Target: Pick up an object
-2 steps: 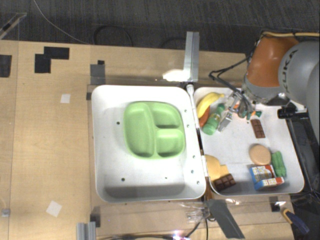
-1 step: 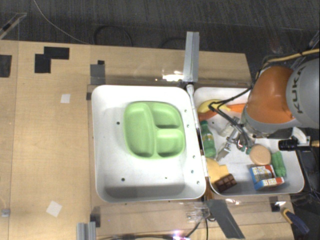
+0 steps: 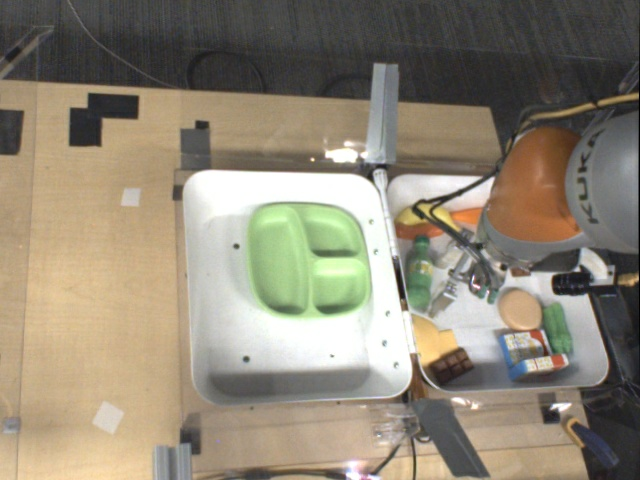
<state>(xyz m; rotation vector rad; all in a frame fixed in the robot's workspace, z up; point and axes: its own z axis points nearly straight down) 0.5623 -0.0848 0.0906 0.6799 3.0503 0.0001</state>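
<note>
In the right bin [image 3: 598,368] my gripper [image 3: 457,286] hangs low over the left half, under the orange band of the arm [image 3: 535,193]. Just to its left, a green bottle [image 3: 418,274] lies along the bin's left wall. A tan round disc [image 3: 520,310] sits just right of the gripper. In front of it lie a yellow wedge [image 3: 431,337] and a brown chocolate bar [image 3: 450,366]. A blue and red box [image 3: 531,354] and a green item [image 3: 556,329] lie at the front right. An orange piece [image 3: 458,216] and a yellow piece [image 3: 408,214] are partly hidden under the arm.
The left bin [image 3: 215,298] holds a green divided tray [image 3: 305,258] at its centre. A grey post [image 3: 382,113] stands behind the wall between the two bins. Black cables run from the arm over the back of the right bin.
</note>
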